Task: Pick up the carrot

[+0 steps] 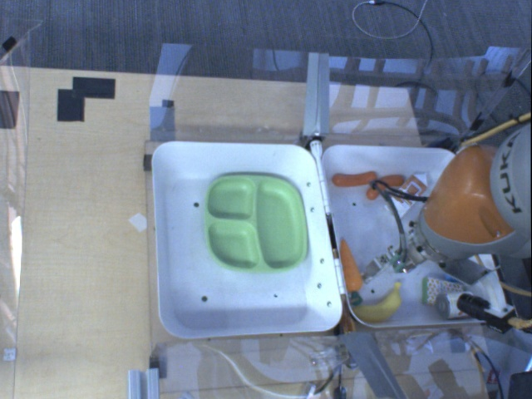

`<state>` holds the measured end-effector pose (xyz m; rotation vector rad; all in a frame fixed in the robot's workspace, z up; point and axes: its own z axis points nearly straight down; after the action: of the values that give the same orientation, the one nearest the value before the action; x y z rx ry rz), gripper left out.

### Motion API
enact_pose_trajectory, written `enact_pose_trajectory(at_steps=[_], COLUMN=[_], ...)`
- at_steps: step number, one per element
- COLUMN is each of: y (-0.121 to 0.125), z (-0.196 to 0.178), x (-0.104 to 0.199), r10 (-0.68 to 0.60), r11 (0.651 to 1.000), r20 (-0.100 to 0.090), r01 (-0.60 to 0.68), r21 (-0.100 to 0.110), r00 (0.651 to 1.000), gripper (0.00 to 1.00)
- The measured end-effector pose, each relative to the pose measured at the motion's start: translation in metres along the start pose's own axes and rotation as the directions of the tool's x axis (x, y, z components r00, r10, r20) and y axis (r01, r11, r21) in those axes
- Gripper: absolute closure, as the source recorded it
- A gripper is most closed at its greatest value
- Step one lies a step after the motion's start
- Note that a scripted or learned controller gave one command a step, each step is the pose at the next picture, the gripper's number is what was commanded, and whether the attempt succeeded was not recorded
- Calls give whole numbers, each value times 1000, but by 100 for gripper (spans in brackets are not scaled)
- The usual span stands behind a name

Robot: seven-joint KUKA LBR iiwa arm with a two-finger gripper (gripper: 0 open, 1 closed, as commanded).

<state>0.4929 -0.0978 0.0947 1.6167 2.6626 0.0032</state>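
**Carrot lies along the bin wall, beside the gripper**

At the near edge of the right bin (366, 223) a yellow banana (379, 305) is seen, and a pale tube (439, 289) is laid further toward the view's right. Just behind the banana the carrot (349, 266) is found. It is placed close against the wall that is shared with the left bin (179, 248). Its long axis runs from near to far, almost parallel to that wall, and the thinner end seems to be pointed away.

The gripper (397, 258) is held low over the middle of the right bin, at about the same depth as the carrot. The carrot lies toward the view's left from it, near but apart. Nothing is seen held in the gripper. Whether it is apart or together cannot be told, because it is partly covered by the wrist.

A sideways shift toward the wall is judged to be needed next, with the grasp closed across the short axis of the carrot. Little room is left on the wall side, so a miss is possible.

Further back, a reddish sausage (356, 179) is laid at the far end of the right bin. In the left bin a green divided plate (253, 221) is resting.
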Motion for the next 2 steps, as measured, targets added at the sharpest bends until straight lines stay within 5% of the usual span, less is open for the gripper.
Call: enact_pose_trajectory(at_steps=[1,2], y=[4,54], z=[-9,-91], x=[3,62], r10=[-3,176], r11=[1000,984], r20=[-4,-17], r01=[3,-176], r21=[-6,13], r00=[1000,984], gripper=[100,100])
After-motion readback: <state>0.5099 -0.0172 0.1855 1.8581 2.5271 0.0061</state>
